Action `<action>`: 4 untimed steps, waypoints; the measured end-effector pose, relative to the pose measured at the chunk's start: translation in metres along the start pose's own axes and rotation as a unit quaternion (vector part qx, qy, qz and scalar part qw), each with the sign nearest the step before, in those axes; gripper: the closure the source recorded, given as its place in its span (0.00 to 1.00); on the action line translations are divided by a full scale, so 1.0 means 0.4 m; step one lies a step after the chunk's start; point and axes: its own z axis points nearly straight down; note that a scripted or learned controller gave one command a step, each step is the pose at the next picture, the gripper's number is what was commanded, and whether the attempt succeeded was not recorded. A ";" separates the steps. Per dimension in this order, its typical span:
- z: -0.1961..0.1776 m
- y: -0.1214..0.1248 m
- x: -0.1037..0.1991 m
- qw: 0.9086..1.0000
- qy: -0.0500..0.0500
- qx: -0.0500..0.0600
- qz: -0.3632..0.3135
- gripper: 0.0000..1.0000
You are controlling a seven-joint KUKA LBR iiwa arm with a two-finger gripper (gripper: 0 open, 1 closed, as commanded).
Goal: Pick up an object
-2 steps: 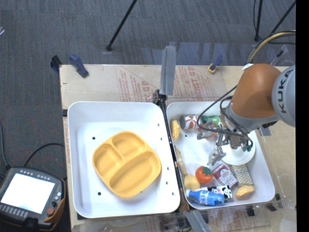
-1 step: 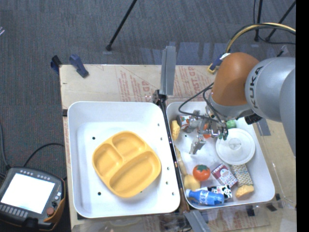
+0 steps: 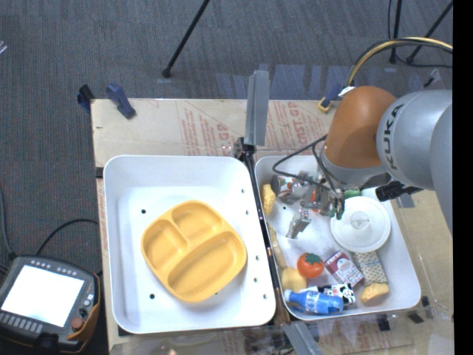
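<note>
Claw (image 3: 301, 217) hangs low over the upper part of the right bin (image 3: 410, 268), fingers slightly spread, nothing between them. Likely targets crowd the bin's near end: red tomato (image 3: 310, 265) with green calyx, round and glossy, beside a blue bottle (image 3: 314, 300). Left bin (image 3: 122, 198) holds a yellow divided plate (image 3: 194, 250), apart from the claw.

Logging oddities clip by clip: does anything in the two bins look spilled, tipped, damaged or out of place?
Nothing looks spilled or broken. The blue bottle lies on its side along the near wall of the right bin, among crowded items. The yellow divided plate sits askew in the left bin. The hand hovers over the right bin.
</note>
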 end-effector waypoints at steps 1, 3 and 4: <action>-0.001 0.016 -0.011 0.993 0.008 0.000 0.119 0.00; -0.031 0.024 -0.018 0.981 -0.005 -0.001 0.194 1.00; -0.019 0.023 -0.003 0.981 0.009 0.002 0.194 0.00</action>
